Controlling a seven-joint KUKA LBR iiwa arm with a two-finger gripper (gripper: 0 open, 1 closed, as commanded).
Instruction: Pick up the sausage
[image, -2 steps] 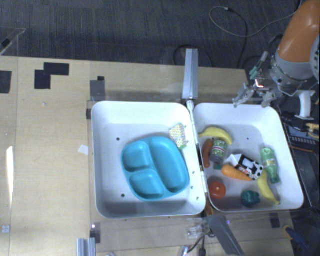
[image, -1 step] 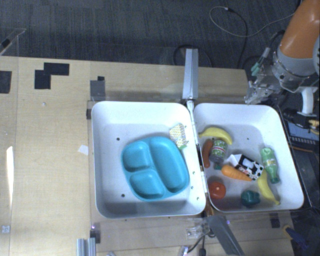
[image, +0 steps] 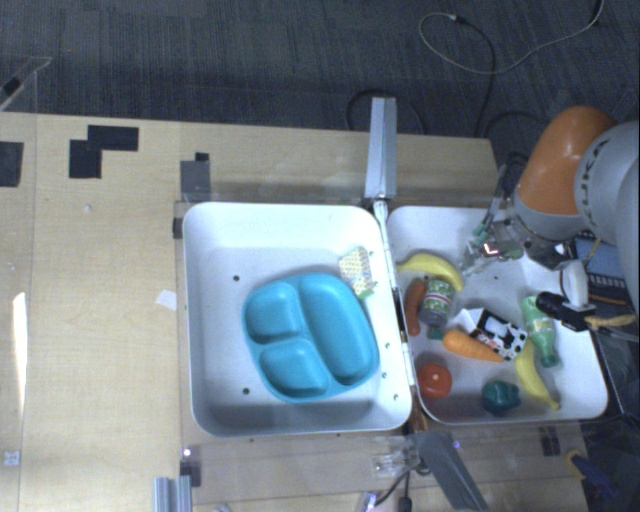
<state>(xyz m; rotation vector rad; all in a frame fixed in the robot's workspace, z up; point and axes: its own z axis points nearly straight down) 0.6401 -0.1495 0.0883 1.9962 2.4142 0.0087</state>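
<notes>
A pale wooden bench under dark carpet, bearing two white bins side by side. The sausage, reddish-brown, lies against the left wall of the right bin, just beside a small can and below a banana. A carrot and a tomato lie nearer the front edge; a second banana, a green bottle and a teal object crowd the front right corner. The left bin holds a blue divided tray. The gripper hangs over the right bin's back edge, well apart from the sausage; whether its fingers are apart or together cannot be told. Likely risks: the wall and the can leave little room on either side of the sausage, so a finger may land on the rim or nudge the can, and a grasp may slip off or close on the can instead.
</notes>
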